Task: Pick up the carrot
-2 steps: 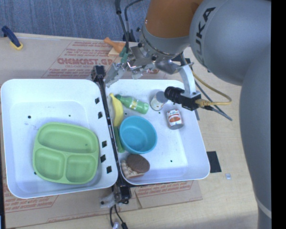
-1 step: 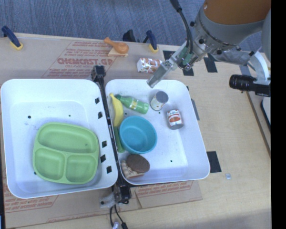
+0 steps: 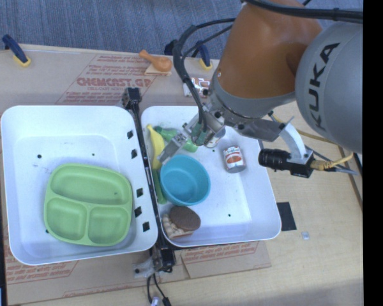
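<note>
Gripper (image 3: 184,143): low over the right bin's (image 3: 258,199) far-left corner, just above a green item (image 3: 173,134) and a yellow banana-like piece (image 3: 156,143); whether it is wide or narrow cannot be told. Carrot (image 3: 156,60), judged to be the small orange piece: outside both bins, on the printed cardboard (image 3: 102,81) past the far rim, up and left of the gripper, long axis roughly left-right. Right bin also holds: blue bowl (image 3: 185,179), small can (image 3: 233,158), brown lump (image 3: 182,220). Left bin (image 3: 25,139): green divided plate (image 3: 88,204)
</note>
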{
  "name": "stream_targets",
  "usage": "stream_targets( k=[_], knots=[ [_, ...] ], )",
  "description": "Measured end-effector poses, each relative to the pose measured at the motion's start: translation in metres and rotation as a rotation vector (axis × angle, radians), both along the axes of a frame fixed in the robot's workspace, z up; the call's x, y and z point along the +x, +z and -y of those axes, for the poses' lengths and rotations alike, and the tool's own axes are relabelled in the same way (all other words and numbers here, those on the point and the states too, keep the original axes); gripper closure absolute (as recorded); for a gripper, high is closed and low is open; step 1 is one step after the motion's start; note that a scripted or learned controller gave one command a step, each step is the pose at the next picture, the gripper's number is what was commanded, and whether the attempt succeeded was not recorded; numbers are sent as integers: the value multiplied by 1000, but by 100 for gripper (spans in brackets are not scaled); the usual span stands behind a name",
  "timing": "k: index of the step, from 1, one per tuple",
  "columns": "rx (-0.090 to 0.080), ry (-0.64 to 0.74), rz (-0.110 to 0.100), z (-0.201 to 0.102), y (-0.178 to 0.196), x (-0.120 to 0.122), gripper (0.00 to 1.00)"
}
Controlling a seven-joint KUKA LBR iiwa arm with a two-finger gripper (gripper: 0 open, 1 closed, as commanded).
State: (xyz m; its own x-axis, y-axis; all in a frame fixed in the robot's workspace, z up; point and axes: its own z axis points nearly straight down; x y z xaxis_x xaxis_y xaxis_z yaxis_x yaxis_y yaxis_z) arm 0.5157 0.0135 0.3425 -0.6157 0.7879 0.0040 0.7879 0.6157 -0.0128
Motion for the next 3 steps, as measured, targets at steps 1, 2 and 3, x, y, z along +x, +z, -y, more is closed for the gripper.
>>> stream_targets(
  k=[1,2,3],
  knots=[
    [2,136,-7,-71,-143,-43,0],
    [4,252,18,-91,-249,38,0],
    [2,147,7,-154,-250,56,0]
  ],
)
